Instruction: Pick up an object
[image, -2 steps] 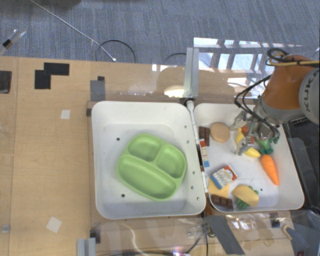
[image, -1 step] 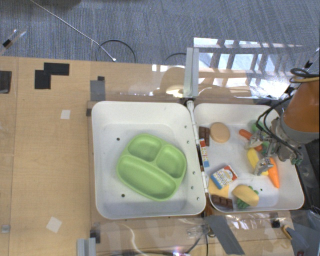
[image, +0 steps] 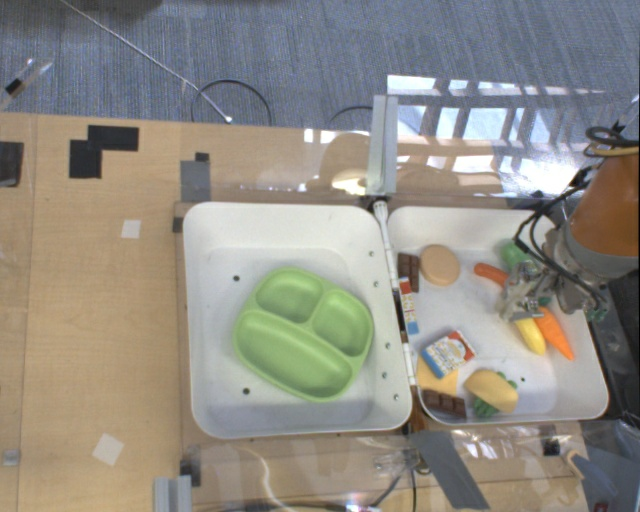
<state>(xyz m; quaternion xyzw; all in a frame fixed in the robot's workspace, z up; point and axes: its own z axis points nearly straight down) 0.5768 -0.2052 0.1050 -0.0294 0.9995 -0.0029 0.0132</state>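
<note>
So we're looking down on the bench, and we'll use the green divided plate (image: 304, 331) as our anchor since it's the obvious thing sitting in the left bin (image: 215, 400). Everything grabbable is over to the right of that plate, in the right bin (image: 590, 400). Closest to the plate, just past the divider, there's a dark chocolate-bar-looking piece (image: 408, 272) and a round tan cookie (image: 439, 265) a bit further right. Lower down, right of the plate's bottom edge, we see a small blue and white carton (image: 447, 351), a yellow wedge (image: 433, 378) under it, and a yellow lemon-ish thing (image: 492, 388) with a bit of green beside it. Way out right of the plate is where the gripper (image: 522, 297) hangs, down in the bin over a cluster of a yellow piece (image: 530, 335), an orange carrot (image: 555, 334), a small red piece (image: 489, 272) and a green bit (image: 514, 254). Honestly we can't tell whether it's spread or closed, too much clutter there.
</note>
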